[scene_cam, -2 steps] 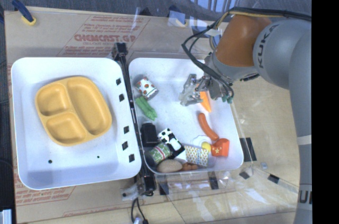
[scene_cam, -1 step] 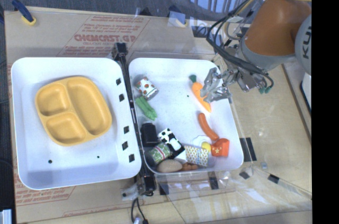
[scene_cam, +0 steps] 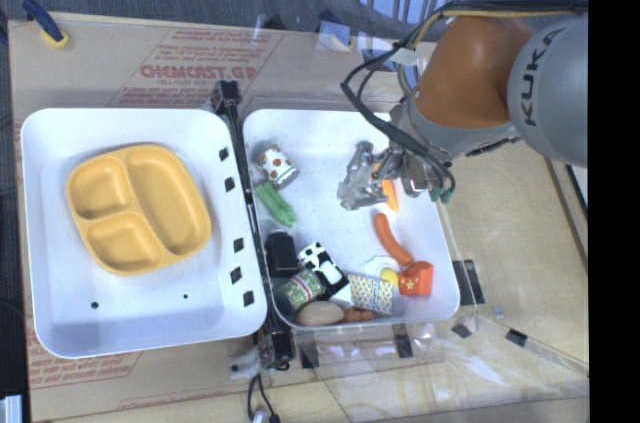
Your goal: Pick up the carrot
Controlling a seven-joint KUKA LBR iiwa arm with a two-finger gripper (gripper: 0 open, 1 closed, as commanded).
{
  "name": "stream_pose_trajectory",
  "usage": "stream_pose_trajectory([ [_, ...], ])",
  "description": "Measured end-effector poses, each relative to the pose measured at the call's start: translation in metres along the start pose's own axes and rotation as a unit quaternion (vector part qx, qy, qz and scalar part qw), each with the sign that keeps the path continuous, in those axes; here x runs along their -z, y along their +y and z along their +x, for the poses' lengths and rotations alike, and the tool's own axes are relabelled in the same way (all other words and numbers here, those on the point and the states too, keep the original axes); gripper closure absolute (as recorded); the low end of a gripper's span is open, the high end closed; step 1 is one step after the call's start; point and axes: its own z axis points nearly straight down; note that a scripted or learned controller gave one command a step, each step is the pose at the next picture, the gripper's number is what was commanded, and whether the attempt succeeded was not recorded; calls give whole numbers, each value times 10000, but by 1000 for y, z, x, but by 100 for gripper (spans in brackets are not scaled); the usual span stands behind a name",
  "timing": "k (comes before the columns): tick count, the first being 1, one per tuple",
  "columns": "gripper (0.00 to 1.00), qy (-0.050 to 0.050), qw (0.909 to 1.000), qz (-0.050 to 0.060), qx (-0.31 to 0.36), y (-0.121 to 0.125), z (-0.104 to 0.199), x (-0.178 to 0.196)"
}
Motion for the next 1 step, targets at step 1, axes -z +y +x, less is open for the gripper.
stream_pose_trajectory([
  [1, 100, -45, 9998, 27, -199, -10, 0, 57],
])
